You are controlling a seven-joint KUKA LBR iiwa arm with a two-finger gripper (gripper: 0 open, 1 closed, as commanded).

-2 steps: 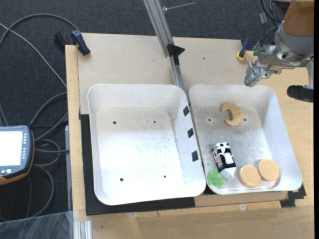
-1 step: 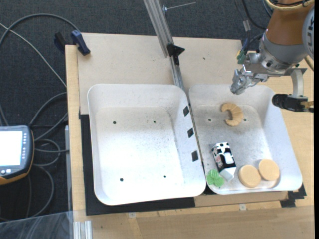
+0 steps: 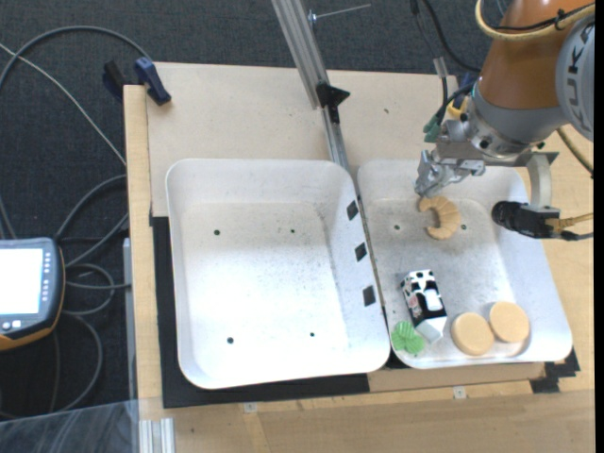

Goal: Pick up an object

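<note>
Shallow white speckled plastic bin (image 3: 255,272), lying left of the gripper (image 3: 437,185). Slanted silver aluminium rail (image 3: 300,41), up and left of it. Small blue clamp (image 3: 151,78) far left, at pale wooden bench (image 3: 236,111) corner. Grey-and-orange screen pendant (image 3: 24,286) farthest left.

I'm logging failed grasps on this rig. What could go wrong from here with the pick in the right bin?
1. The gripper sits at the top edge of the curved wooden piece, not centred; closing there may pinch one tip and let it slip out.
2. The piece lies on bare bin floor, so a nudge could slide it away.
</note>
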